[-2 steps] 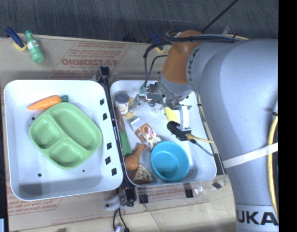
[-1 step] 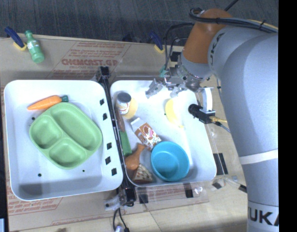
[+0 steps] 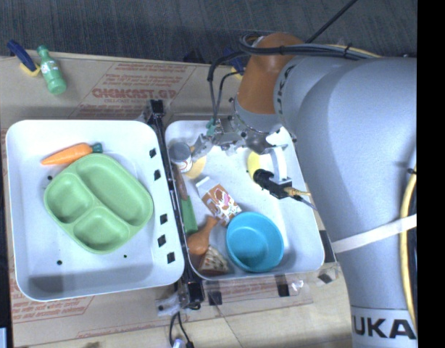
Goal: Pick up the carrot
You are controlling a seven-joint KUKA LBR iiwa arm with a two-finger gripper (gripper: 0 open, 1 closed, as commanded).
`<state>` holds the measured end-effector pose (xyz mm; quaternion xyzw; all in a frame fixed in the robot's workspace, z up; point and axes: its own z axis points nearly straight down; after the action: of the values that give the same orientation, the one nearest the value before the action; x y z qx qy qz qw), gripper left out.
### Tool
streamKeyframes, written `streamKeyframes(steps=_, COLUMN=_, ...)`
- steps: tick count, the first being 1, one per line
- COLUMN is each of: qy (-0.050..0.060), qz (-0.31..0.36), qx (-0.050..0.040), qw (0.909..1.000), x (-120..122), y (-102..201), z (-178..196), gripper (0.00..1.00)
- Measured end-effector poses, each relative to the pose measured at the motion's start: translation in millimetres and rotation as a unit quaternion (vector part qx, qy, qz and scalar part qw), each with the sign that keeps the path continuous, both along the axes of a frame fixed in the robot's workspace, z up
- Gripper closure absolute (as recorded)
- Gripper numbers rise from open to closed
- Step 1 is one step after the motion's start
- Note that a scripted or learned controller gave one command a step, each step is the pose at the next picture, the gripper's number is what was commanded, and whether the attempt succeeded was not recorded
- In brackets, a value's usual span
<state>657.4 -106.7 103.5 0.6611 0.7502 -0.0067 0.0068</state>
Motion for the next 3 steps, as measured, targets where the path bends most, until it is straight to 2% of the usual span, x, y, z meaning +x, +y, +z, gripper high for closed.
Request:
streamKeyframes(steps=1, qy=-0.002, qz=-0.041, qx=0.0063, qw=0.9991, x=1, y=-57, z=122, gripper=0.0)
streamKeyframes(steps=2, qy=-0.002, qz=0.004, qx=-0.0022, qw=1.0, x=1, y=1, z=-8, gripper=0.0)
streamKeyframes(steps=3, qy=0.002, qz=0.007, qx=0.0008, qw=1.0, x=1, y=4, z=3, gripper=1.0)
